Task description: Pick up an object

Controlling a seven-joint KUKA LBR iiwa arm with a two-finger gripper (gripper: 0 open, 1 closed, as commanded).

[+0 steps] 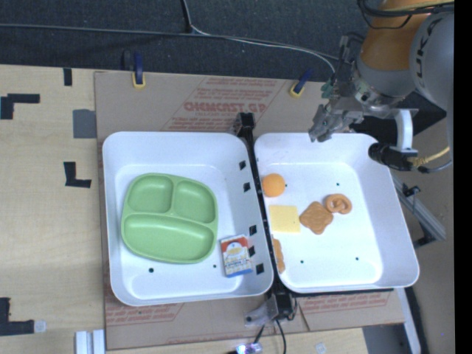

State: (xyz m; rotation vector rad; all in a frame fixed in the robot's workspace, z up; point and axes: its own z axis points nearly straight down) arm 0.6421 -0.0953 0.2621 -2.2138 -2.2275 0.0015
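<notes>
Toast slice [316, 217] flat, long axis diagonal, touching pretzel [339, 204].

pale wooden bench [44, 198] under brown cardboard sheet [199, 102]; dark carpet [88, 13] behind, crossed by cable [221, 35].

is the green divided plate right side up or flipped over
Right side up. The green plate in the left bin shows its three hollow compartments facing the camera.

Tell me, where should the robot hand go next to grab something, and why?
Probably down and toward the orange ball. The gripper hangs over the far rim of the right bin, above the food and touching nothing. The ball sits apart from the other pieces, so it looks easiest to reach.
</notes>
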